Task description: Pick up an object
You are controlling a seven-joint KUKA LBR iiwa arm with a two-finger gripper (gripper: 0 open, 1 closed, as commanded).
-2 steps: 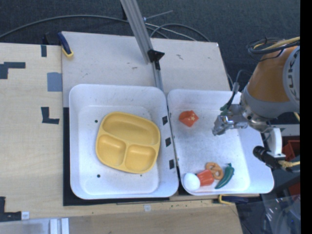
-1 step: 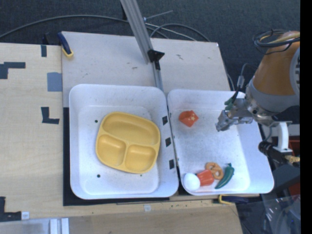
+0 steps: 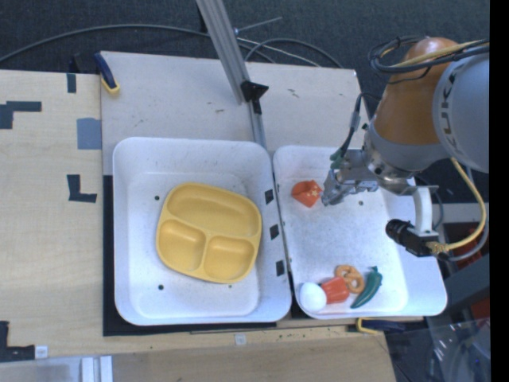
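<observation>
Just right of the red object point(image 3: 306, 192) in the right bin point(image 3: 398, 293) we see the gripper point(image 3: 332, 193); its grip we cannot tell. Nearer lie a white egg point(image 3: 312, 296), pretzel point(image 3: 348, 275) and green piece point(image 3: 368, 287); the left bin point(image 3: 127, 213) holds a yellow tray point(image 3: 208, 231).

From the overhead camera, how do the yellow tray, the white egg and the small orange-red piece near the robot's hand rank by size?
1. Yellow tray, by far the largest.
2. and 3. White egg and orange-red piece look about alike; I would not rank them.
</observation>
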